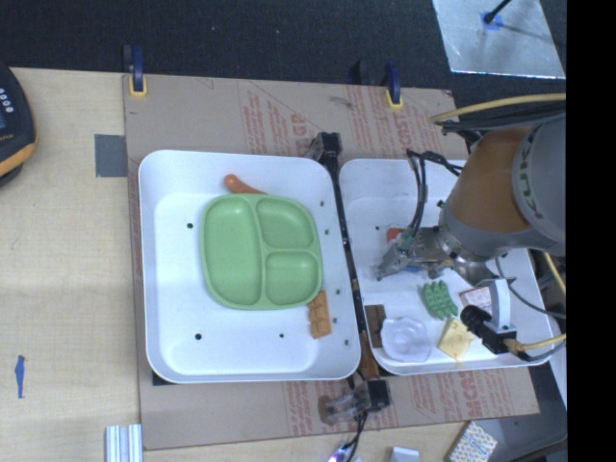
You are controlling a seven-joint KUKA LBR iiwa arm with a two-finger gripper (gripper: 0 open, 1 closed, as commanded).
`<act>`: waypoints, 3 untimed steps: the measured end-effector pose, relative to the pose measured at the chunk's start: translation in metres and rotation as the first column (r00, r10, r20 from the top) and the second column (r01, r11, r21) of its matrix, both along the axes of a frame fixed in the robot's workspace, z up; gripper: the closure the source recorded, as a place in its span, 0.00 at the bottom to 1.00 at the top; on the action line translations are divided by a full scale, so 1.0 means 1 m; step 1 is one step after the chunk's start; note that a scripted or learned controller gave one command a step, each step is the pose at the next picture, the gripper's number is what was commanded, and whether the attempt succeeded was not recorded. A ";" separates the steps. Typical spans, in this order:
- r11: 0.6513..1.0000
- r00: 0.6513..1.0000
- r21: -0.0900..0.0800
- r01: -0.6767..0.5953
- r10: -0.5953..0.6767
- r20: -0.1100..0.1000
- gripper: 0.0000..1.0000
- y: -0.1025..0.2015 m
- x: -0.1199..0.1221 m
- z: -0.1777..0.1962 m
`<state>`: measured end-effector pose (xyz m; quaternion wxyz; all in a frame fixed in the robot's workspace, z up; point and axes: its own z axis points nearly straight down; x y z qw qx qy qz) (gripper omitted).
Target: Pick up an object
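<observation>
claw [393, 264] over right bin [366, 186] | green object [439, 299] just beside, apart

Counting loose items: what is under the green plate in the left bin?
An orange piece pokes from beneath the green plate at its far edge. Anything else beneath is covered.

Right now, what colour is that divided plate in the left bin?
Pale green; the divided plate shows best in the camera view, looking down.
</observation>
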<state>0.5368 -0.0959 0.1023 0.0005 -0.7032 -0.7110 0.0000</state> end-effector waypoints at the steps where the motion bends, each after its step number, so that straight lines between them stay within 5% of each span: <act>1: 1.000 1.000 -0.002 0.005 -0.005 0.003 0.00 -0.024 0.065 -0.010; 2: 1.000 1.000 -0.001 0.005 -0.005 0.000 0.00 -0.021 0.067 -0.010; 3: 1.000 1.000 -0.002 0.002 -0.002 0.000 1.00 -0.022 0.067 0.000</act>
